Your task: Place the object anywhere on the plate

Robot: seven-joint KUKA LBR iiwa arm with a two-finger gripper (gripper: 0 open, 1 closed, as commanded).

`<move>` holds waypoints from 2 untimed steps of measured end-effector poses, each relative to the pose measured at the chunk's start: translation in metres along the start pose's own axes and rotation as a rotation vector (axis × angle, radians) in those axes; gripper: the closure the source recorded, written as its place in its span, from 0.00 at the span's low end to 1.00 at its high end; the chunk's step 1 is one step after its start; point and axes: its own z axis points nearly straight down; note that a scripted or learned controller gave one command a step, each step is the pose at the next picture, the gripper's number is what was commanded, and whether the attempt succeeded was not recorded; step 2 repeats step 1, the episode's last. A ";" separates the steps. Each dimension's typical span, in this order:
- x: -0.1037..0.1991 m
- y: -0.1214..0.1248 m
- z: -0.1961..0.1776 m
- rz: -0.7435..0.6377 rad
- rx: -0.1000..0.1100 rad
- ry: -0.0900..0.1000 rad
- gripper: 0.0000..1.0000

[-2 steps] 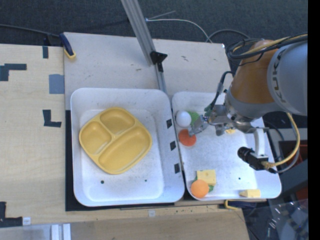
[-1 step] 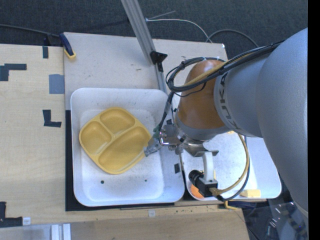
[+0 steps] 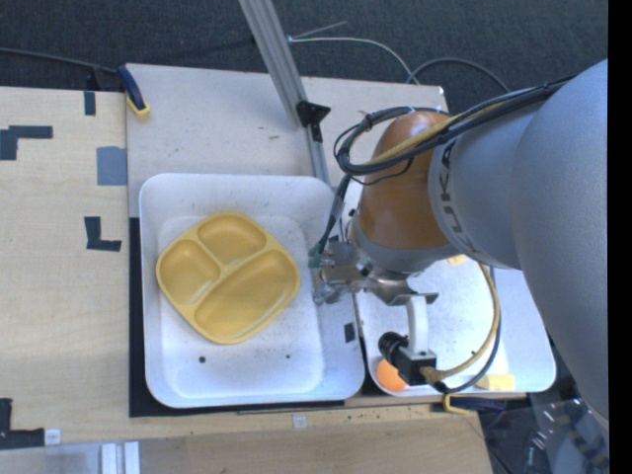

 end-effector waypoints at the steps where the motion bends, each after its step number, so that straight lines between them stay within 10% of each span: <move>1: -0.081 0.017 -0.016 0.010 -0.006 -0.004 1.00; 2: -0.081 0.017 -0.016 0.010 -0.006 -0.004 1.00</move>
